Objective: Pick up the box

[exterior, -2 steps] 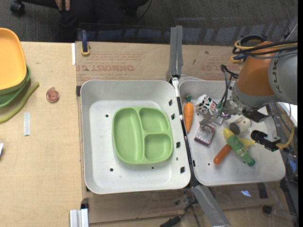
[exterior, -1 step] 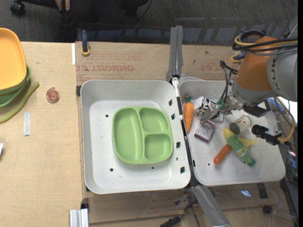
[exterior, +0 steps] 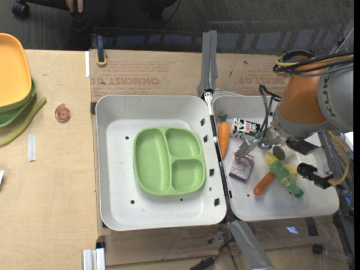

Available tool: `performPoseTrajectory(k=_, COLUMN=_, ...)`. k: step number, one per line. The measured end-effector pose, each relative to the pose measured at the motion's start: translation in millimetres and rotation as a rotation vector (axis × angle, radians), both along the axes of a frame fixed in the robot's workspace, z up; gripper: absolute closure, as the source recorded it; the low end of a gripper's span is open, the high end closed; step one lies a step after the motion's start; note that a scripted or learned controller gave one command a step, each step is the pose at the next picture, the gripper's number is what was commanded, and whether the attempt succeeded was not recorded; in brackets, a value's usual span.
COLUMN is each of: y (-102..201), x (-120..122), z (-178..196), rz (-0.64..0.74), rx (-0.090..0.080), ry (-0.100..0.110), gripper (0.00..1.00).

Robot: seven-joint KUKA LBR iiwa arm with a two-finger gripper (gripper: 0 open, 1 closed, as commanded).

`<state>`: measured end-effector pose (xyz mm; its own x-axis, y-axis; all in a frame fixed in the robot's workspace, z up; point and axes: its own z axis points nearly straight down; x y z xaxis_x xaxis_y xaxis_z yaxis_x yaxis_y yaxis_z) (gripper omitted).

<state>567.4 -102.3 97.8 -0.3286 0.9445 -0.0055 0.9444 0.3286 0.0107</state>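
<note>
A small purple box (exterior: 241, 168) lies flat in the right bin (exterior: 315, 204), near its left wall. A black-and-white printed carton (exterior: 244, 127) lies at the back of the same bin. My gripper (exterior: 246, 149) hangs between the two, just above the purple box's top edge, and nothing is visibly held in it. The grey arm with its orange band (exterior: 301, 103) reaches in from the right and hides part of the bin behind it.
Also in the right bin are a carrot (exterior: 223, 136) along the left wall, a second carrot (exterior: 262, 184), and a yellow and green toy (exterior: 284, 172). The left bin (exterior: 112, 167) holds a green divided plate (exterior: 170, 161). Yellow and green plates (exterior: 12, 77) sit at far left.
</note>
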Motion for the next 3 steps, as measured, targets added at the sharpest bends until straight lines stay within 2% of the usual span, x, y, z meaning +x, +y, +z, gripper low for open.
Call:
performPoseTrajectory(k=1, y=1, x=22, z=-1, rz=0.015, rx=0.001, ry=0.003, gripper=0.0)
performPoseTrajectory(k=2, y=3, x=-37, z=0, rz=0.241, rx=-0.002, ry=0.0, gripper=0.0)
performPoseTrajectory(k=3, y=-10, x=-86, z=-1, rz=0.199, rx=-0.002, ry=0.0, gripper=0.0)
